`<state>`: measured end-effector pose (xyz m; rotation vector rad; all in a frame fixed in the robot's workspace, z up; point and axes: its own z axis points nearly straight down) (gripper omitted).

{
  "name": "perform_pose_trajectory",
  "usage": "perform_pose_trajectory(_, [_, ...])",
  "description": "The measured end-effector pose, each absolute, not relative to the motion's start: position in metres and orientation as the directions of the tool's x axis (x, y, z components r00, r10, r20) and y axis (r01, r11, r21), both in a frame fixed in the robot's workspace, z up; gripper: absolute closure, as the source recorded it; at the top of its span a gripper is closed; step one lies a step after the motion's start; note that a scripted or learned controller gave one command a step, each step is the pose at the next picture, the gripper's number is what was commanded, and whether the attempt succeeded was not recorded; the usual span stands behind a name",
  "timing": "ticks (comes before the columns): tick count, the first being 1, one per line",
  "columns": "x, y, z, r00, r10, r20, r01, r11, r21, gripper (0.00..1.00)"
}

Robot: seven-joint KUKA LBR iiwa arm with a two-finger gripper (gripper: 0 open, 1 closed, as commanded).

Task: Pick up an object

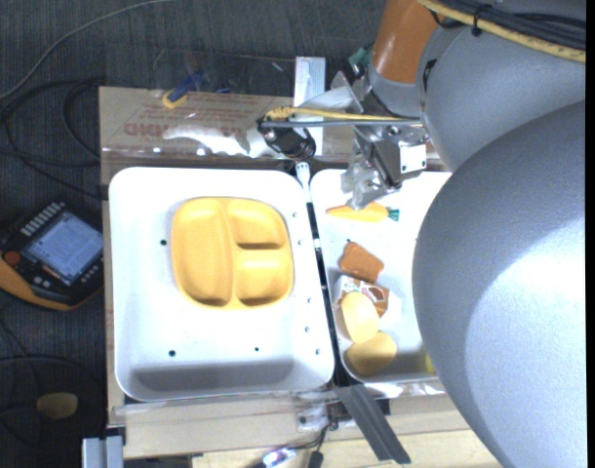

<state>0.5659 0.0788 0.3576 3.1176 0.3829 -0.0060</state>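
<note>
Because the arm reaches in from the right, its gripper [368,185] hangs low over the right bin [329,261], just above an orange carrot-like toy [371,213]; whether its fingers are parted or closed cannot be told.
</note>
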Motion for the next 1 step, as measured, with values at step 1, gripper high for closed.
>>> perform_pose_trajectory(1, [0.5124,0.1056,0.2679,0.943,0.332,-0.007,0.332,-0.943,0.0,1.0])
